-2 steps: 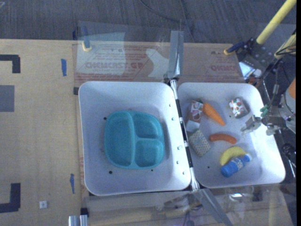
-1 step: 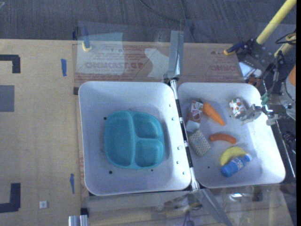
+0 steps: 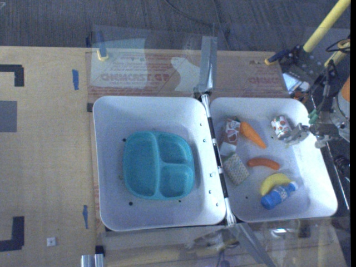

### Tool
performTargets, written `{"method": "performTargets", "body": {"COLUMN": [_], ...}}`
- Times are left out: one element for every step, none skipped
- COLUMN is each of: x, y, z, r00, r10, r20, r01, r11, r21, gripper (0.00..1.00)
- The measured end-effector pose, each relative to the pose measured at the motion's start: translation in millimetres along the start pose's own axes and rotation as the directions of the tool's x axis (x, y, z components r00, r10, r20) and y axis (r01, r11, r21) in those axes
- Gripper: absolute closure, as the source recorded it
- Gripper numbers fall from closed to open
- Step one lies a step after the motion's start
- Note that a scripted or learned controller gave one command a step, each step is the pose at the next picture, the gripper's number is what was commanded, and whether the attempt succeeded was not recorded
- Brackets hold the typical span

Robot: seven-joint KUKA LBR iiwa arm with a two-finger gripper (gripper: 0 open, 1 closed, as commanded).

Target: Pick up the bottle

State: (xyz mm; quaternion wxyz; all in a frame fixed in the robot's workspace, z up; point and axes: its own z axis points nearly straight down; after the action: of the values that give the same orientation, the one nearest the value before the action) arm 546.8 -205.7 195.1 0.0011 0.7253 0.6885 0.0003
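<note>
Your gripper (image 3: 297,133) hangs at the right bin's (image 3: 317,204) far right edge; you cannot tell its state. The bottle (image 3: 278,195) lies well apart, near the front.

Teal divided tray (image 3: 159,164), blue bottle (image 3: 278,195), yellow banana (image 3: 274,181), orange carrot (image 3: 252,135), white bins (image 3: 105,166).

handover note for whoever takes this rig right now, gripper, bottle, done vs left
Gripper: at the right bin's right edge, near the small patterned can; nothing seen between its fingers, open or shut unclear.
Bottle: blue, lying on its side at the near end of the right bin, against the banana.
Done: nothing; bottle not picked.
Left: move to the bottle, grasp, lift.
</note>
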Motion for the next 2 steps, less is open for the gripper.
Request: {"method": "performTargets", "body": {"x": [0, 12], "y": [1, -44], "z": [-10, 94], "r00": [1.0, 0.922], "r10": [0.0, -0.388], "r20": [0.001, -0.001], "r01": [0.0, 0.388], "r11": [1.0, 0.922], "r21": [-0.003, 0.0], "gripper": [1.0, 1.0]}}
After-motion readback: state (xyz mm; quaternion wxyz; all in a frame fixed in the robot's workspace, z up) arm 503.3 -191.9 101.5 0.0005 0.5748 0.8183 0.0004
